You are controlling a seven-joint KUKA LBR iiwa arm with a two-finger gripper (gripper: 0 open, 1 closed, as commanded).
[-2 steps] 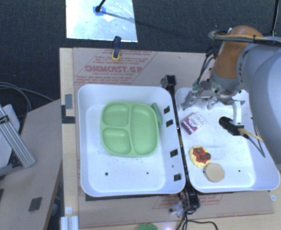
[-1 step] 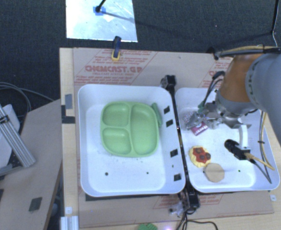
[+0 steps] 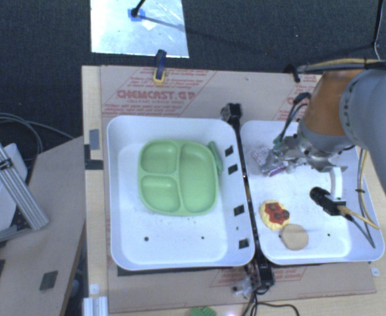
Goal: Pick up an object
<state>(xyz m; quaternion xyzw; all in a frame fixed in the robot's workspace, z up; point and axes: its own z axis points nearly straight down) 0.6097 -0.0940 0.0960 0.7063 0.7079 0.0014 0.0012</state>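
In the right bin lie a small yellow pizza-like piece with red spots and a round tan disc, touching each other near the front. My gripper is low over the bin's back left part. A small silvery and purple crumpled thing sits right at its tip; I cannot make out whether it is held. The grey arm with the orange band reaches in from the right.
The left bin bears a light green divided plate with a thin green piece at its right rim. A black-clipped divider runs between the bins. A shiny sheet lies behind the bench.
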